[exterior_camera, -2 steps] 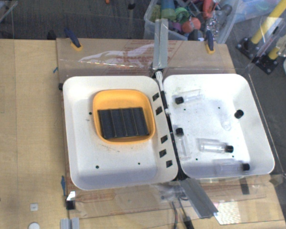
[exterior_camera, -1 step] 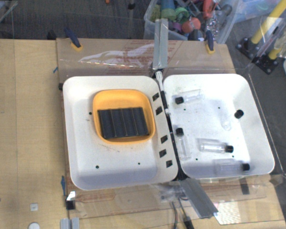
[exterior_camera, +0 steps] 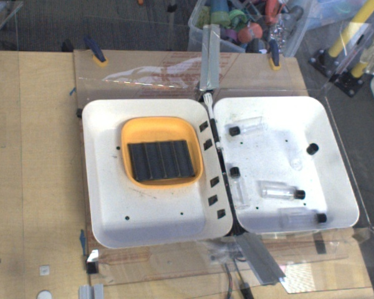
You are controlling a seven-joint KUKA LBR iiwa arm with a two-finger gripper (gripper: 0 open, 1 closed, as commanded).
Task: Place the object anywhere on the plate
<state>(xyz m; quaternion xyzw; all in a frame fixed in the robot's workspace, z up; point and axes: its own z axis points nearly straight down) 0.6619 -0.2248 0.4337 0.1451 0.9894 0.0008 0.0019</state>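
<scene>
Black block [exterior_camera: 161, 161] lies flat on the orange plate [exterior_camera: 132, 129] in the left bin [exterior_camera: 100, 217] (placement looks done). Tool's state: can't tell. Next move, I'd judge: just confirm, 0 regrasps.

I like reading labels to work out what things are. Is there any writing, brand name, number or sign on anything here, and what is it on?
None can be read.
Orange plate in the left bin: no writing visible.
Dark ridged block on the plate: no writing visible.
Clear vials with black caps in the right bin: no label visible.
Tub of coloured items behind the bench: too blurred to tell.
</scene>
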